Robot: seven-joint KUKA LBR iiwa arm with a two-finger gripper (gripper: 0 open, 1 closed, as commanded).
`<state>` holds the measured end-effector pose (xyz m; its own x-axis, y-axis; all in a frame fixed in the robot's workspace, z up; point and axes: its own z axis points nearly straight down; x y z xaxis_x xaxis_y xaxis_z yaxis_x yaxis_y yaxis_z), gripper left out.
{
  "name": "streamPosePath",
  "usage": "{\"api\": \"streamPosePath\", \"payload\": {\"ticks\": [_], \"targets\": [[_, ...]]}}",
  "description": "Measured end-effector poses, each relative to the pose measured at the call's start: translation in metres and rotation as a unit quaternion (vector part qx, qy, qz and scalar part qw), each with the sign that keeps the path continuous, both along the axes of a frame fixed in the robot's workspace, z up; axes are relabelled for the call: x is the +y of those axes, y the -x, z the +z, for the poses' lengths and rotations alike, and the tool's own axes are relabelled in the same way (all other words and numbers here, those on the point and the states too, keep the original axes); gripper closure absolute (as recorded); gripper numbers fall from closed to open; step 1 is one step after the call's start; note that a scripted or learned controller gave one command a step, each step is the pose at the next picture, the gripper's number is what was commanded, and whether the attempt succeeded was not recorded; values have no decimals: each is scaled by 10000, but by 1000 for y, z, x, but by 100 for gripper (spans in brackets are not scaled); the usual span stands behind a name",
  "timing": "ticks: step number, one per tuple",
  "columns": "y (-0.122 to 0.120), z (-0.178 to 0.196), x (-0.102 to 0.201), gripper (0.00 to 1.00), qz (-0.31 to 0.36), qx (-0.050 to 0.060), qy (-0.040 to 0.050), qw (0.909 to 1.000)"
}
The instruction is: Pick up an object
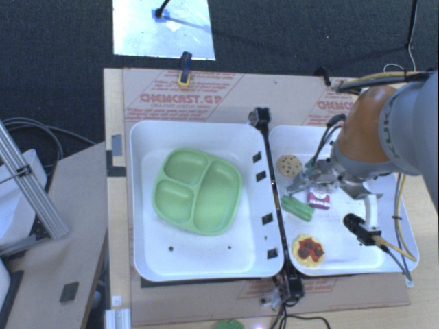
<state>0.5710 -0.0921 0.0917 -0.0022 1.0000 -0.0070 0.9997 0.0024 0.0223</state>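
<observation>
Green toy bean pod (297, 207) looks light, stiff and slim; best pinched across its narrow width. Gripper (302, 181) hovers just above it, fingers spread and pinching nothing.

One fixed camera looks down on me at a slant, above both white bins (147, 184); my arm (394, 125) enters from the right.

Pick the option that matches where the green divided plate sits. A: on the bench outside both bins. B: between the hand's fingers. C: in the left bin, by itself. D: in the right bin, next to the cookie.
C: the green divided plate lies flat in the left bin, while the cookie and the other small items lie in the right bin, where the hand reaches.
</observation>
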Motion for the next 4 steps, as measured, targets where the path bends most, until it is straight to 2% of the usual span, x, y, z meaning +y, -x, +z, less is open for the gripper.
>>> {"api": "streamPosePath", "payload": {"ticks": [4], "targets": [[0,0,0,0,0,0,0,10000]]}}
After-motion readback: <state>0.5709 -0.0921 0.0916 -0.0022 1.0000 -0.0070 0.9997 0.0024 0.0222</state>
